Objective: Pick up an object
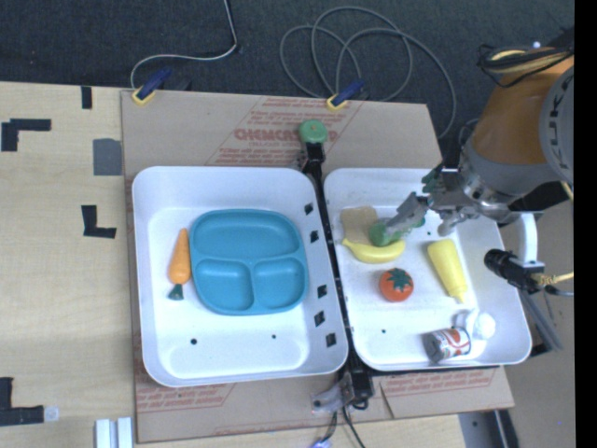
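Banana [373,249] lies centre-right in the right bin [508,348], a green object [380,233] resting on it under the gripper [390,227]; claw state unclear. Crowding could spoil the grasp.

Arm [522,119] in from the right, orange band up at the top-right corner, grey wrist angled down-left, gripper [390,228] low at the end of its reach, too small and blurred to make out more.
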`<state>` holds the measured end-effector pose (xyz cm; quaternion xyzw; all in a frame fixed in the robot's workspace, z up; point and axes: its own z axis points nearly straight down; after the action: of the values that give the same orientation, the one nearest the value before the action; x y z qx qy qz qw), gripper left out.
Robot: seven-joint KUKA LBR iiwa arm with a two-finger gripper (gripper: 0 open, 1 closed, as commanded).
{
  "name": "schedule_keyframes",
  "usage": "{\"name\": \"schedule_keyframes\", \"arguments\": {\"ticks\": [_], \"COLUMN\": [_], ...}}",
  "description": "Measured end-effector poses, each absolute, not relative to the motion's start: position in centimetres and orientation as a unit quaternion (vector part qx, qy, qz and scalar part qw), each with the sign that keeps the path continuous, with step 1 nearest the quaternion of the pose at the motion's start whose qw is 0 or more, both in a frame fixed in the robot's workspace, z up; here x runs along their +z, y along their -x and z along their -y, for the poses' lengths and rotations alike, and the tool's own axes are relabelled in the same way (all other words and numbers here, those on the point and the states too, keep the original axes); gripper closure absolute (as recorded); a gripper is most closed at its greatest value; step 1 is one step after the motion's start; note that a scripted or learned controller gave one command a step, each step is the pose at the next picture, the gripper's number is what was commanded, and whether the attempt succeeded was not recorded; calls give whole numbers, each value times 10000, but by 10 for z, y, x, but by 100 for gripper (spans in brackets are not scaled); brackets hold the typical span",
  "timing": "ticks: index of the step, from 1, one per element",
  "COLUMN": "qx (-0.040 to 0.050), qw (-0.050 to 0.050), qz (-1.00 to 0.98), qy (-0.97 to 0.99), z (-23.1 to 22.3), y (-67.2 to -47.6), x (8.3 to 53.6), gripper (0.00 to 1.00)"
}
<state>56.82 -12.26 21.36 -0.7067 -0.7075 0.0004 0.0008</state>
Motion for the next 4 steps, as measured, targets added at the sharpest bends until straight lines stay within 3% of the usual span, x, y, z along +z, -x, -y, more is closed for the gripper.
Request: {"name": "schedule_keyframes", "arguments": {"ticks": [1, 2, 3, 4], "qx": [-3, -15, -6, 2], "qw": [7, -27, -5, 3], "qz": [7073, 7073, 7079, 7076], "qy": [7069, 7069, 7063, 7066], "z": [117, 118, 71, 71], "y": [-535, -537, -563, -562], "x": [87, 97, 185, 184], "gripper": [0, 100, 100, 0]}}
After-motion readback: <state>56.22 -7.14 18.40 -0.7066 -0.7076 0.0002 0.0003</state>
